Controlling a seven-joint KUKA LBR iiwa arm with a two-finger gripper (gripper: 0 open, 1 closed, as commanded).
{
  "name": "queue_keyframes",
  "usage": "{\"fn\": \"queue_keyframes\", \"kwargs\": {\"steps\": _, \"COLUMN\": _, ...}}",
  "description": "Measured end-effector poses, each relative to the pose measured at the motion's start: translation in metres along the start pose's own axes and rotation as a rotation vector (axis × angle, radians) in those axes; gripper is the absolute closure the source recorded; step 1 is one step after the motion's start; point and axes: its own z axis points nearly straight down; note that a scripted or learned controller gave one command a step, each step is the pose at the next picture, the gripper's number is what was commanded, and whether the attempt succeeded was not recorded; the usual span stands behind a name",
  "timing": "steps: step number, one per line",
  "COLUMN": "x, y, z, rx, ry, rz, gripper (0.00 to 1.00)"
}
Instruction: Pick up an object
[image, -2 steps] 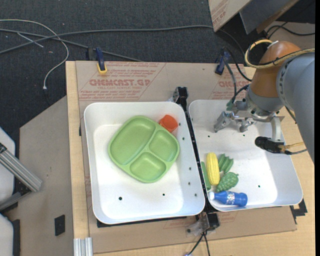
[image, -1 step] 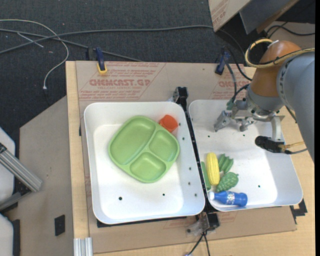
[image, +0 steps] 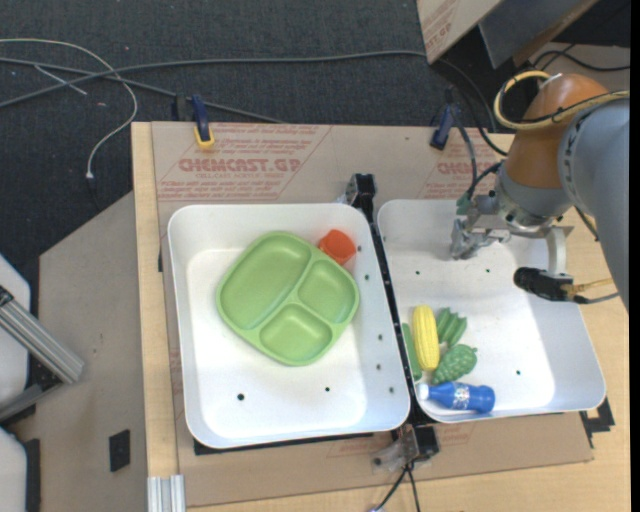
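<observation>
I read the two-finger metal gripper (image: 467, 243) as pre-grasp over the right shallow white plastic bin (image: 560, 345) (finger state indiscernible, nothing visibly held); next, travel to the yellow plastic corn cob (image: 425, 337).

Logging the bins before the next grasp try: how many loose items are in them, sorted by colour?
Green: 3 - divided plastic plate in the left bin, leafy toy vegetable and bumpy toy vegetable in the right bin
Orange: 1 - small round toy beside the plate
Yellow: 1 - toy corn cob
Blue: 1 - small bottle
Total: 6
</observation>
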Motion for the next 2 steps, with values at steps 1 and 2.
{"fn": "queue_keyframes", "kwargs": {"steps": 1, "x": 0.001, "y": 0.007, "z": -0.064, "rx": -0.008, "ry": -0.002, "rz": -0.001, "gripper": 1.00}}
{"fn": "queue_keyframes", "kwargs": {"steps": 2, "x": -0.002, "y": 0.012, "z": -0.109, "rx": -0.006, "ry": -0.002, "rz": 0.000, "gripper": 1.00}}
